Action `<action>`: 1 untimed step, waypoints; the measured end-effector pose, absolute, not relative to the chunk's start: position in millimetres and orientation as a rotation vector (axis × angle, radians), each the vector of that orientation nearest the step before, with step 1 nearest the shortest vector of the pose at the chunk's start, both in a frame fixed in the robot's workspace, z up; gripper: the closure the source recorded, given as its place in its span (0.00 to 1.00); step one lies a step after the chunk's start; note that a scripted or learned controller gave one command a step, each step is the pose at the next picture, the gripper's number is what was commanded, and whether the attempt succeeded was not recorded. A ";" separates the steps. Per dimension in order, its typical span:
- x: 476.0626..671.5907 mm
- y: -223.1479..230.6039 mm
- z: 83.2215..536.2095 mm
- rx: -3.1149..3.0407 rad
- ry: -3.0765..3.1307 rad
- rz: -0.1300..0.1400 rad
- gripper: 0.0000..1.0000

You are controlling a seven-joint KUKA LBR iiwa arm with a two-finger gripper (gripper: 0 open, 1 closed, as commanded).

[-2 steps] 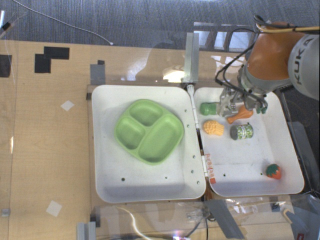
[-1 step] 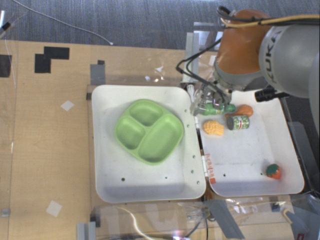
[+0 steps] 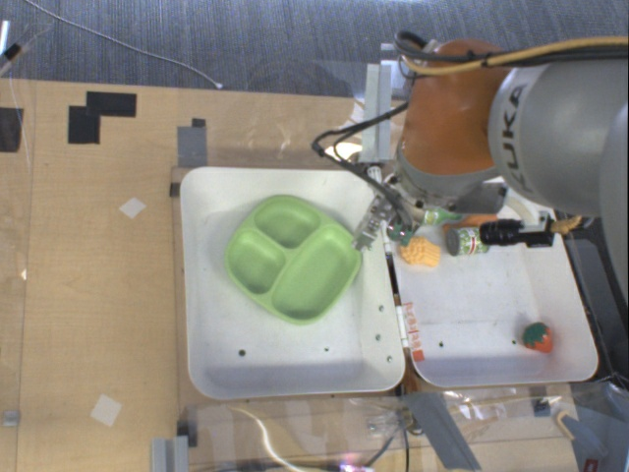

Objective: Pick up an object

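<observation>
Tool [image 3: 374, 226] beside smooth green three-compartment plate [image 3: 292, 259].

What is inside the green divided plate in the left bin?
The green divided plate shows three compartments with nothing in them. The tool overlaps its right rim, covering a sliver there.

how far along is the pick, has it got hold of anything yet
Done: the arm has reached the bins; its gripper sits low at the seam between them. In hand: nothing visible between its fingers. Left: the grasp and lift. The yellow object, bottle and strawberry-like toy lie in the right bin, the green plate in the left bin.
</observation>
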State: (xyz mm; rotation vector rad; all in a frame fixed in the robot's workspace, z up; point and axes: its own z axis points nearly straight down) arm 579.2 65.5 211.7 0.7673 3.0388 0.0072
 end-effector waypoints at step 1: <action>497.6 77.1 217.6 1.196 2.902 0.005 1.00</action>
